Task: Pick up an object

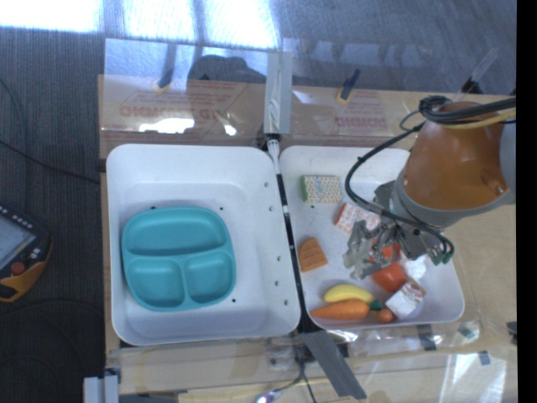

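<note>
Our end effector (367, 254) hangs low in the right bin (373, 162), among the toy food; we cannot tell how it stands or whether it grips anything. Just beside it we see a red object (388, 277), with a banana (348, 293) and a carrot (340, 311) nearer the front wall. We see a teal divided tray (177, 255) in the left bin (189, 164).

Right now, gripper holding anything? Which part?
Cannot tell. The gripper is low in the right bin among the toy food, next to a red piece; no grasp visible.
</note>
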`<action>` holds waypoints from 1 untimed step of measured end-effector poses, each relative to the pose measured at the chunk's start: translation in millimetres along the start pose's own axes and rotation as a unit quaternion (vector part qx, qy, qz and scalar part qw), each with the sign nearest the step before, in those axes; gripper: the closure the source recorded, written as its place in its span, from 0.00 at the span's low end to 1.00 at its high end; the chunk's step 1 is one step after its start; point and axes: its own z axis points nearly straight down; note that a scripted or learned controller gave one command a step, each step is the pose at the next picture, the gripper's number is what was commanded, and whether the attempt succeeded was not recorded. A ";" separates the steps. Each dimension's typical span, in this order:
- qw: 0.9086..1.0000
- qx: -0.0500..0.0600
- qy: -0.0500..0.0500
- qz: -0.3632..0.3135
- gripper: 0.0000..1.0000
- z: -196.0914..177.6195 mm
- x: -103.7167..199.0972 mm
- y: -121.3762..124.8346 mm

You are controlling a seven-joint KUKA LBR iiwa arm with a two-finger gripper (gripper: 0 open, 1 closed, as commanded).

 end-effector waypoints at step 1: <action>0.999 0.000 -0.002 -0.033 1.00 -15.6 -86.3 -27.5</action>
